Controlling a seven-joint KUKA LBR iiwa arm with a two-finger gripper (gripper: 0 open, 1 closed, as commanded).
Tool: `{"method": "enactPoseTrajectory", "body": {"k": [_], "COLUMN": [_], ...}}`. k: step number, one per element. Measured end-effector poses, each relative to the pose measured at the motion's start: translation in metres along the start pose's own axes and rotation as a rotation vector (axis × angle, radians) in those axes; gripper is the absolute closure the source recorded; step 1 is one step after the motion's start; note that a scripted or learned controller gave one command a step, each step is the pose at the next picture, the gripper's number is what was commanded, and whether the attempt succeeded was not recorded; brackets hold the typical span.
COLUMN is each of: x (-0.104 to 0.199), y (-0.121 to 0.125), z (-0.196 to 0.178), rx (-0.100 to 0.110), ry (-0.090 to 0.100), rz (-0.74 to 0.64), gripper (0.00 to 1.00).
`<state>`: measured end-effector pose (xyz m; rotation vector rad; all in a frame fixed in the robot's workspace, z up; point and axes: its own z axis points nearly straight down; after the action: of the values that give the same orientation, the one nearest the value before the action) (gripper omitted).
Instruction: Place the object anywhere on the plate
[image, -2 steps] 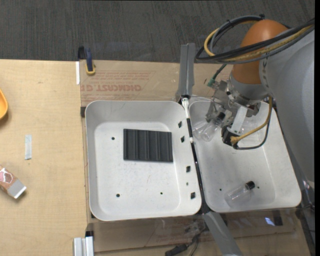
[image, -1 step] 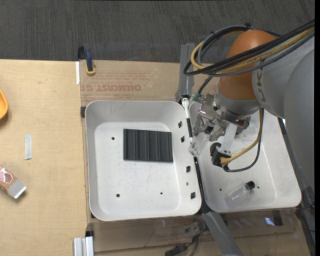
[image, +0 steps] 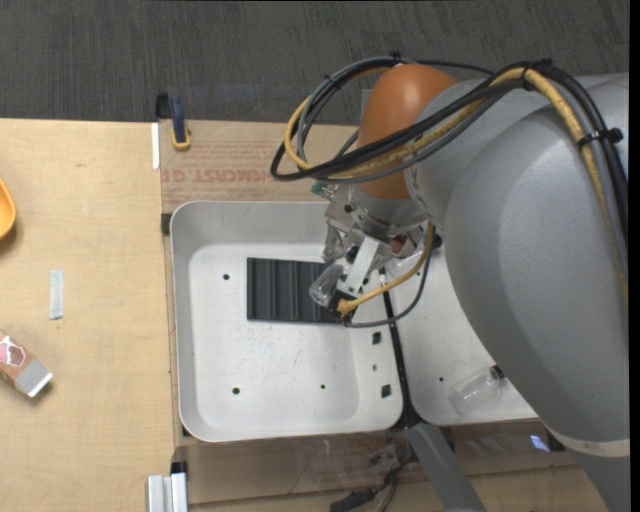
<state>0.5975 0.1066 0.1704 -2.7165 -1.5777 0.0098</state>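
**Gripper poised at the right end of a dark slab in the left bin**

The gripper (image: 336, 284) is seen low over the left bin (image: 200, 330), near that bin's upper right corner. Whether it is open or closed cannot be told, since its tip is blurred and partly masked by its own body and cabling. Something pale and translucent is seen at the tip, but it cannot be made out whether that is part of the gripper or a thing being held.

A dark ribbed slab (image: 285, 291) lies flat on the floor of the left bin, and its right end is overlapped by the gripper's tip. Whether the two are touching cannot be judged.

Yellow and black cables (image: 320, 110) are looped around the wrist, above which the orange band (image: 398, 100) is seen. The grey arm (image: 540, 250) covers most of the right bin (image: 440, 400). On the visible floor of that bin, near its lower edge, a small clear item (image: 476, 386) lies, well apart from the gripper.

Behind the bins a sheet of cardboard (image: 230, 165) with red print is laid, with a blue clamp (image: 177, 118) at its left corner. On the wooden bench (image: 90, 220) to the left, a small grey strip (image: 56, 295) and a brown and white packet (image: 22, 366) are lying, and an orange object (image: 5, 210) is cut off by the left edge.
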Motion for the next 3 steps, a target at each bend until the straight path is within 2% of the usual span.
{"method": "enactPoseTrajectory", "body": {"k": [1,2,3], "x": [0.055,0.117,0.126], "y": [0.031,0.000,-0.001], "z": [-0.065,-0.024,-0.092], "rx": [-0.002,-0.001,-0.004], "ry": [0.001,0.000,0.001], "rz": [-0.026,-0.056,-0.560], "gripper": [1.00,1.00,1.00]}}
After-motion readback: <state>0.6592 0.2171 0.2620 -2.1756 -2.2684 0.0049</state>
